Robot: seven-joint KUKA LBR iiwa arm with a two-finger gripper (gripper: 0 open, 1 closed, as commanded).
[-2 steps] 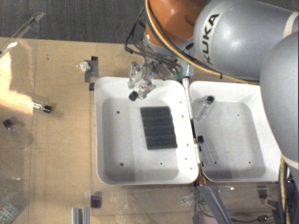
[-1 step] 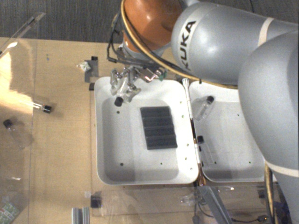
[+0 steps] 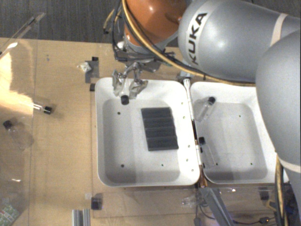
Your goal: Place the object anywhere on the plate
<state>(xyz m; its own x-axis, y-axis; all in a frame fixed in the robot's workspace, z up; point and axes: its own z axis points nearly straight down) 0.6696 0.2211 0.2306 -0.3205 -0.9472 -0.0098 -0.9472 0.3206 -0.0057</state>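
The plate (image 3: 160,128) is set in the left bin (image 3: 106,173), the tube (image 3: 205,108) in the right bin (image 3: 263,175).

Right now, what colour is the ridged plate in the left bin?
Dark grey, nearly black, with ridges across it; the plate shows best in the camera view.

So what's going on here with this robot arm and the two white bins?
A grey KUKA arm reaches in over the left bin, with its gripper hanging above that bin's far left corner. A dark ribbed plate lies flat in the middle of the left bin. A small clear object with a dark cap lies in the right bin, near its far left corner. From how things lie, nothing has been placed on the plate yet.
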